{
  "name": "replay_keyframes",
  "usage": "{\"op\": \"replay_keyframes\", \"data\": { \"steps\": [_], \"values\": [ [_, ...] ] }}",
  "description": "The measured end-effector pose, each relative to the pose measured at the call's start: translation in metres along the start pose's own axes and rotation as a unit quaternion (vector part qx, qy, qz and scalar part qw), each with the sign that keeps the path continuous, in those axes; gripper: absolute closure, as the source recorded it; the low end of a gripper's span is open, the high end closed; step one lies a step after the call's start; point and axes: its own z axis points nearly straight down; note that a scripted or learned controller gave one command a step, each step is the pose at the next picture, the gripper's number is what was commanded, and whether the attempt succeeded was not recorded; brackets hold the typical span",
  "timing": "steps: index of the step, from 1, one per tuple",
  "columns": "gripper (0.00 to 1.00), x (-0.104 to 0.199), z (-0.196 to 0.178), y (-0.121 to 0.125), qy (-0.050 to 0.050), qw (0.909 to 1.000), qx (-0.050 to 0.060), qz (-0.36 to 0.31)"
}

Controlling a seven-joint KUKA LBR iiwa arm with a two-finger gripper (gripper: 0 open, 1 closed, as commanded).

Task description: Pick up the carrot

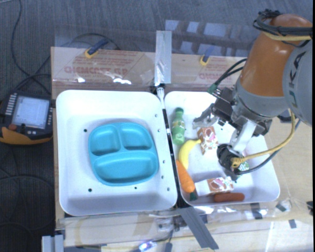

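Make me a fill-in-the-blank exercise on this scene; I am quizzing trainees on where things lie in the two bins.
1. The blue three-compartment plastic plate lies in the ____ white bin.
2. The orange tapered carrot lies just below the curved ____ banana.
3. The green bottle lies beside the wall that ____ the two bins.
4. The reddish-brown sausage lies near the right bin's ____ edge.

Missing words: left; yellow; divides; bottom
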Motion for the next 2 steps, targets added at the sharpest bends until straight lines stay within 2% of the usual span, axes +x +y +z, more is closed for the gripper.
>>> {"op": "replay_keyframes", "data": {
  "steps": [1, 2],
  "values": [
    [0.0, 0.041, 0.096, -0.022, 0.0, 0.9992, 0.002, 0.04],
    [0.0, 0.005, 0.146, -0.005, 0.0, 1.0, 0.002, -0.007]
  ]
}}
